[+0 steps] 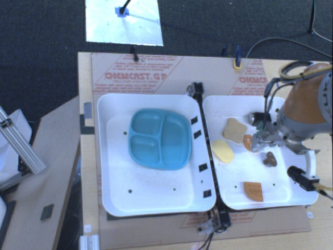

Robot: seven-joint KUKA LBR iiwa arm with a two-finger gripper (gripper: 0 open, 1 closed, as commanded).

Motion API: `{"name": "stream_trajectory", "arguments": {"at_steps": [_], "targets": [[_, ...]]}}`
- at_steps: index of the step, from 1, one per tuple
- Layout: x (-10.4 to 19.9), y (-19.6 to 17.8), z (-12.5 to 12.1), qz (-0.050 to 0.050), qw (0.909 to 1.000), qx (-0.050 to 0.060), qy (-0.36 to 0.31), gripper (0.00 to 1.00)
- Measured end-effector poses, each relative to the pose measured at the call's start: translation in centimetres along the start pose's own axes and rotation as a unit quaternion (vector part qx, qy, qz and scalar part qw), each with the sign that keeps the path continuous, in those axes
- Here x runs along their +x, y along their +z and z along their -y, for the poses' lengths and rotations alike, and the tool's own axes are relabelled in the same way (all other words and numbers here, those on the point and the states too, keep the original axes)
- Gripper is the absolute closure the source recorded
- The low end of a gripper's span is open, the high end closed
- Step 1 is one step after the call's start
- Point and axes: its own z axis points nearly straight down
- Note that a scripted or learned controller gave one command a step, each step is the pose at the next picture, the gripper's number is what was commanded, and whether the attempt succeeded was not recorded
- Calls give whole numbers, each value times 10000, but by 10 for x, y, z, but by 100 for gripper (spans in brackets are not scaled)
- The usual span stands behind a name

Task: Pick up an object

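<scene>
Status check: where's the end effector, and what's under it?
End effector low in right bin, at the small orange piece. Tan slice and brown lump close by. Blue plate in left bin.

Bench [86, 202]: pale wood top, seen from above at a slant.
Sheet [156, 72]: clear panel with red CHEMCAST lettering, lying flat on the bench beneath both bins.
Left bin [112, 191]: shallow, white, resting on the sheet.
Right bin [229, 194]: shallow, white, just beside the left bin, their inner rims touching.
Clamps [238, 56]: one blue and one yellow, at the sheet's far edge.
</scene>
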Motion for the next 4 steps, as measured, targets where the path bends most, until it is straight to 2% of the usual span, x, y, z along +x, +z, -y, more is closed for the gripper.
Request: {"name": "stream_trajectory", "arguments": {"at_steps": [2, 4], "targets": [[-5, -93, -9, 2, 10000, -2, -26, 100], [108, -81, 4, -8, 10000, 17, -45, 100]]}}
